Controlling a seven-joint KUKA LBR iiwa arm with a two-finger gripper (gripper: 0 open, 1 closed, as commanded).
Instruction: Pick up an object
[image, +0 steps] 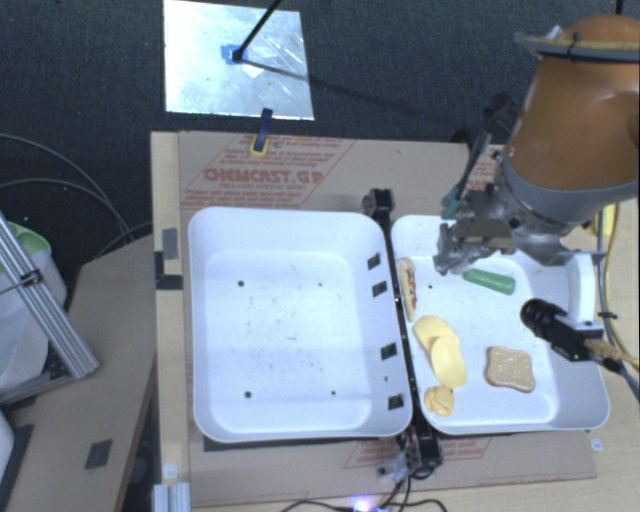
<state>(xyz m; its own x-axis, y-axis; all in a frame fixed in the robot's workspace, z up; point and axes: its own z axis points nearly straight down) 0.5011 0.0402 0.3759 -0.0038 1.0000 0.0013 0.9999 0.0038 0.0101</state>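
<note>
The tool (452, 262) is seen low over the right bin (585, 400), just beside a green object (489, 281), whether it is apart or together cannot be told, while yellow pieces (441, 352) and a toast-like slice (510, 369) are spread nearer the front.

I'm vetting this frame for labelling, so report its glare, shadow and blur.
Camera view: even, soft lighting with faint shadows; the metal sheet at the top glares brightly; the white left bin looks a bit washed out; the green object and bread slice in the right bin are soft but readable; the gripper is slightly blurred.
</note>
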